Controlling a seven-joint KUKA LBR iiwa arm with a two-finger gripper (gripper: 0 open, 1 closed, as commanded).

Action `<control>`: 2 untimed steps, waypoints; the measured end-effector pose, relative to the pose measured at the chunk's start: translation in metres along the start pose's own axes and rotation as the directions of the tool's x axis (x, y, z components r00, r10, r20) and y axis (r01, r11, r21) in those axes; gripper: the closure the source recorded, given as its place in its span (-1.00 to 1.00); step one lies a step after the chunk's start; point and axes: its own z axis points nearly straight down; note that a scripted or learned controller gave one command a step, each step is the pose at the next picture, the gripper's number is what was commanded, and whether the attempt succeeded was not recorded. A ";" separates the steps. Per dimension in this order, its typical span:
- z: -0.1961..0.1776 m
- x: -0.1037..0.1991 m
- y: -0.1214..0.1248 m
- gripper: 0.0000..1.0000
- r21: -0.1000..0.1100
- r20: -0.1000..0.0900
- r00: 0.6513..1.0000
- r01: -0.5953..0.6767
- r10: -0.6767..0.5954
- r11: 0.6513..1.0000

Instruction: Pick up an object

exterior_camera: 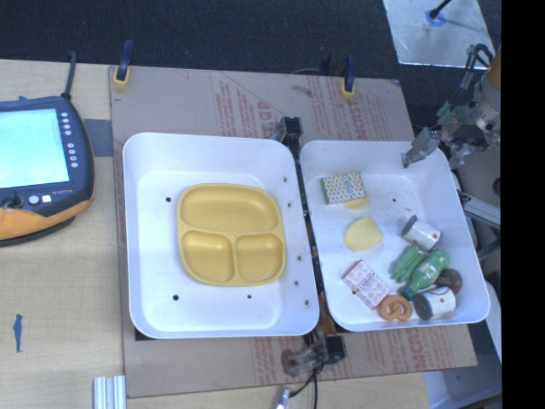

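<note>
Dark carpet fills the top of the frame, and below it a wooden tabletop [60, 313] carries a cardboard sheet [255, 100] with two shallow white bins set side by side. No single target is named, so any loose item qualifies; all candidates lie in the right bin [328, 305]. Upper left of that bin: a patterned sponge-like block [343, 187]. Just below it, near the bin's centre: a pale yellow piece [364, 234]. Lower centre: a red-and-white packet [365, 283] with a small ring doughnut [394, 308] touching or just beside its lower right corner. Lower right: a green item [417, 267], a grey-and-white cylinder [421, 233] above it, and a white cup-like item [437, 302] below it, all crowded together. The left bin [140, 313] holds a yellow divided tray [231, 233]. The tool [423, 149] sits at the upper right corner of the right bin, above the rim and well apart from every item; whether it is open or closed cannot be determined at this resolution, and nothing can be seen between its tips. Judged status: no object is lifted, so the approach, descent, closure and lift all remain to be done. A handheld control pendant [38, 164] rests at the left edge of the frame.
</note>
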 end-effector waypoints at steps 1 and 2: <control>0.135 0.067 0.019 -1.00 -0.007 -0.001 1.000 0.000 0.000 1.000; 0.136 0.090 -0.022 -1.00 -0.008 0.001 1.000 0.001 -0.001 1.000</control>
